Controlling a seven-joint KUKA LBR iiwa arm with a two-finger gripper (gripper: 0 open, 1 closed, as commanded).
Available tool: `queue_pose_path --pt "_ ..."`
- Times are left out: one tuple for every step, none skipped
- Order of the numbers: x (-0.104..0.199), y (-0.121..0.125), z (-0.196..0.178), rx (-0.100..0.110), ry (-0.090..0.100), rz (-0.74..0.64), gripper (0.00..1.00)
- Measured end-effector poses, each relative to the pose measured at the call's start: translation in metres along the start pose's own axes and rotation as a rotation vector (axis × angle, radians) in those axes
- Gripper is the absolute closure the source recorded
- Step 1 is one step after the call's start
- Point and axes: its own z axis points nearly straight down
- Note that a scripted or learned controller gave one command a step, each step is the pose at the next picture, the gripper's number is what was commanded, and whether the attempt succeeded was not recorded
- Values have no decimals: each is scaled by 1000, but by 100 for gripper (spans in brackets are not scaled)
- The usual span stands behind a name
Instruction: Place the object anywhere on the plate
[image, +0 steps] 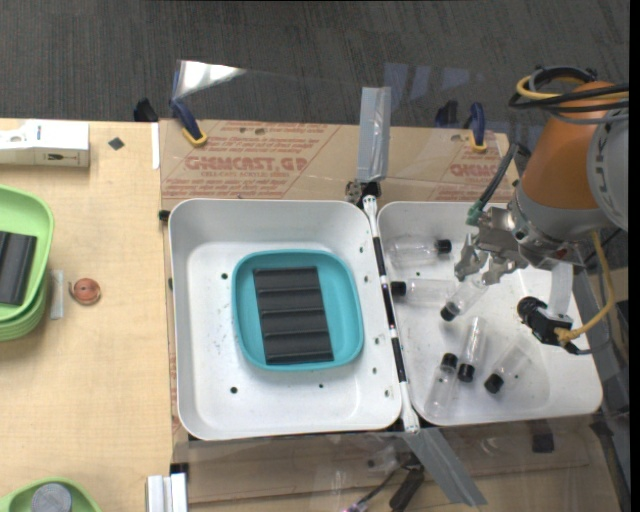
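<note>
The camera view looks down at a slant on a light wooden table (100, 400). At the far left edge sits a lime-green plastic tray (25, 262) with a dark block in it, and just to its right lies a small round copper-coloured disc (86, 291). Next comes the left shallow white bin (200, 380); in its middle rests a teal square plate with rounded corners (297, 308), and on that plate lies a dark grey ribbed rectangular insert (292, 312). The right shallow white bin (570, 390) touches the left one along their shared edge. Scattered in it are several small clear plastic vials with black caps (470, 350), some lying near the front, one near the back, all well apart from the plate. Over this bin hangs the grey robot arm with an orange band (565, 160), reaching in from the right. Its metal two-finger hand (482, 270) is low above the vials, just beside one tilted vial (458, 302). Whether the hand is spread or closed, or grips anything, cannot be told.
</note>
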Motion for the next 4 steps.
queue_pose_path --pt "0 0 0 0 0 0 0" --pt "-46 -1 -85 -1 0 67 0" --pt "-97 45 -204 -1 0 108 0" --pt "-62 98 -249 1 0 94 0"
